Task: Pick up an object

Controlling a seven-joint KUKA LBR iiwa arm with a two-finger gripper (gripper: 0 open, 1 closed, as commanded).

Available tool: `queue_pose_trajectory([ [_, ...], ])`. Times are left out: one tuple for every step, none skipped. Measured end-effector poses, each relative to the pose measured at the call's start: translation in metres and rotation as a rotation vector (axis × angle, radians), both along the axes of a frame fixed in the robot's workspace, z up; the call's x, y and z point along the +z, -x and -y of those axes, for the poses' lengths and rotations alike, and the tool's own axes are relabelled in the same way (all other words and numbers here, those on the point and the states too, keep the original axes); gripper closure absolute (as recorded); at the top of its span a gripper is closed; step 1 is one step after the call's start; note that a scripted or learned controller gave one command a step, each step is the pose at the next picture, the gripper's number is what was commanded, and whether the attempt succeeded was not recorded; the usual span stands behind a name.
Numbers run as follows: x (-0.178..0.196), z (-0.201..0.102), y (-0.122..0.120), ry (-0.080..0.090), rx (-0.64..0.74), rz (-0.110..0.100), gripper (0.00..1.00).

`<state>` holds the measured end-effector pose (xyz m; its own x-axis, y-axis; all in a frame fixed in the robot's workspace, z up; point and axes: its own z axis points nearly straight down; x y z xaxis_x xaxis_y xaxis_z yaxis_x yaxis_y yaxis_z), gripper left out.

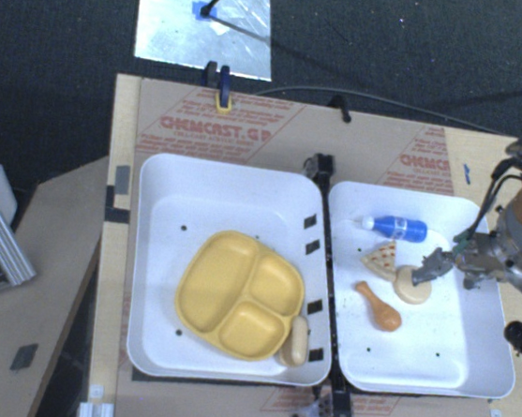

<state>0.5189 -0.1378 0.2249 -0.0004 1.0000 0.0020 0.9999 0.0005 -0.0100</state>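
Camera view: the hand (435, 263) hovers in the right bin (482, 372), just beside a round tan disc (412, 286); its grip state is unclear. Nearby lie a cracker wedge (382, 257), a blue bottle (395, 228) and a drumstick (378, 307).

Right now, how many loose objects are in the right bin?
4. Blue bottle near the far wall; pizza slice below it; round tan disc under the gripper; drumstick mid-bin. The arm could be hiding something along the right side.
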Motion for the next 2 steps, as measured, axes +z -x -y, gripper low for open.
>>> queue_pose_trajectory([
  [0.006, 0.000, -0.003, 0.002, 0.003, 0.012, 0.00],
  [-0.054, -0.004, 0.003, 0.001, 0.001, 0.008, 0.00],
])
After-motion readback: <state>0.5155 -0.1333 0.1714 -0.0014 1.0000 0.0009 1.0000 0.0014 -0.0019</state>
